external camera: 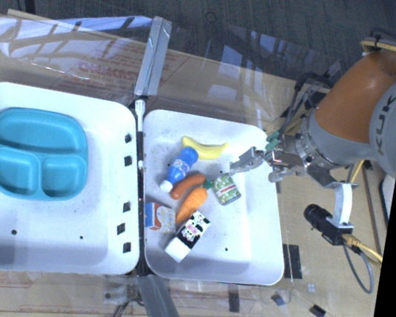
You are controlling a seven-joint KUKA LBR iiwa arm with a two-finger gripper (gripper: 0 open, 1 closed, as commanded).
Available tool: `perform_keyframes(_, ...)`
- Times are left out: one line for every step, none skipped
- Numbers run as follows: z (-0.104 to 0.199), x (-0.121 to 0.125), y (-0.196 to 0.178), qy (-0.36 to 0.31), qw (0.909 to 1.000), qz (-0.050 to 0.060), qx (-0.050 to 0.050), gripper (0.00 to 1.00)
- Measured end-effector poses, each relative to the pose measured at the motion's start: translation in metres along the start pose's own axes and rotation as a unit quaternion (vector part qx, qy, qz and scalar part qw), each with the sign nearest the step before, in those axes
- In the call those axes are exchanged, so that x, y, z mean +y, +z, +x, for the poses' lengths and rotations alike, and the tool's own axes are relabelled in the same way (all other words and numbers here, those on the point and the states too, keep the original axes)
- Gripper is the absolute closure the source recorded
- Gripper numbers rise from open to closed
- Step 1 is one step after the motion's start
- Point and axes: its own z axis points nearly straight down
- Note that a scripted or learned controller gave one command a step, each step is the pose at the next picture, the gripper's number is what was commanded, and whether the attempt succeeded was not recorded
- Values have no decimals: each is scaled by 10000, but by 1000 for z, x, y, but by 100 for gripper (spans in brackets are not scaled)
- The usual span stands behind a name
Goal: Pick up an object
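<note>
Gripper (pixel 246 160) hangs over the right bin (pixel 261 255), just right of a banana (pixel 203 147); whether its fingers are spread I cannot tell. Below lie 2 carrots (pixel 190 194), a blue bottle (pixel 180 166) and a cow-patterned carton (pixel 189 235). The left bin (pixel 88 233) holds a blue tray (pixel 37 153).

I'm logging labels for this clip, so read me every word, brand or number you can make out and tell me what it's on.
"KU": large letters on the robot arm at the frame's right edge, cut off there.
Reddish print on the bench sheet behind the bins: too faint to read.
Labels on the blue bottle, green packet and small carton: too small to read.
</note>
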Motion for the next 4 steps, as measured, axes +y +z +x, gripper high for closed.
perform_keyframes(50, -26, 128, -245, 9997, 8, 3, 0)
perform_keyframes(65, -27, 168, -116, 9999, -34, -8, 0)
perform_keyframes(66, -27, 159, -150, 9999, -20, -5, 100)
perform_keyframes(69, 12, 9, -677, 9977, -22, -6, 100)
